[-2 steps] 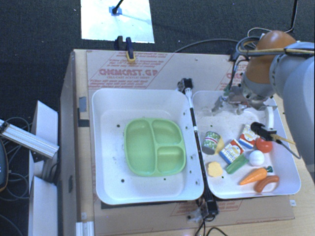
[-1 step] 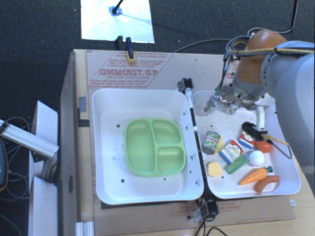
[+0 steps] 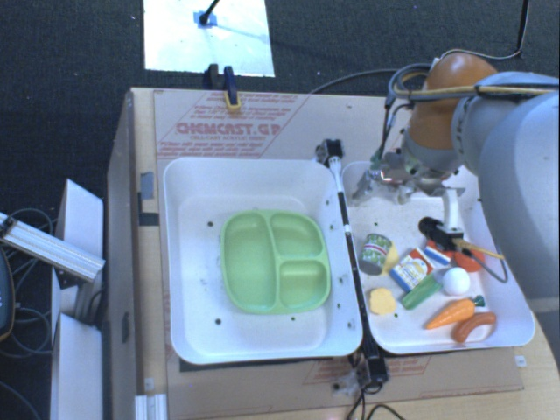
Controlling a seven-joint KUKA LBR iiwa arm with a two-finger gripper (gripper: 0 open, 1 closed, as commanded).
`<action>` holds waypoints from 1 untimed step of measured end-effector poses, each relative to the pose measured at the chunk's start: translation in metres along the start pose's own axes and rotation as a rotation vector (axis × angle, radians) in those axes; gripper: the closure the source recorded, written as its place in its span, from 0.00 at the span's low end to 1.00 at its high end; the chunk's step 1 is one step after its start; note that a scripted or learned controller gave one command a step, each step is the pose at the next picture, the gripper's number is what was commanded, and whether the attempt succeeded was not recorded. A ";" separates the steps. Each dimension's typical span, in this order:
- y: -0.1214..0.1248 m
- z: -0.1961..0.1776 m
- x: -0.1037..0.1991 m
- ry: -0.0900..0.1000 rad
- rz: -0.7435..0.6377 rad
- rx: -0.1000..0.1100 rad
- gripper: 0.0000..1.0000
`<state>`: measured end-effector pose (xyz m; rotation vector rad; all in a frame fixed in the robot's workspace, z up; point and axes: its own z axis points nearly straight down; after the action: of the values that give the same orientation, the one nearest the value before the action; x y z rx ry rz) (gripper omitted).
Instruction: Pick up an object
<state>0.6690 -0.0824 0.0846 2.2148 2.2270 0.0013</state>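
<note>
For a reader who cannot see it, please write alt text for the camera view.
A grey robot arm with its gripper hovers over the far end of the right bin, which holds small toy foods. The left bin holds a green divided plate.

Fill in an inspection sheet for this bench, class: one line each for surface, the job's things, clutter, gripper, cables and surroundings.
Surface: two white bins side by side, left bin and right bin, on a board printed with red lettering.
Job's things: in the right bin, a small can, a carton, a white egg, a carrot, a sausage and a yellow piece.
Clutter: a green divided plate in the left bin.
Gripper: the gripper sits over the right bin's far end; finger state unclear.
Cables: a black cable at top right.
Surroundings: dark carpet, a white sheet behind the bench.
</note>
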 end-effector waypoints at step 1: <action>-0.066 0.000 -0.009 0.000 0.004 0.000 0.00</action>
<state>0.6032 -0.0915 0.0843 2.2196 2.2224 0.0004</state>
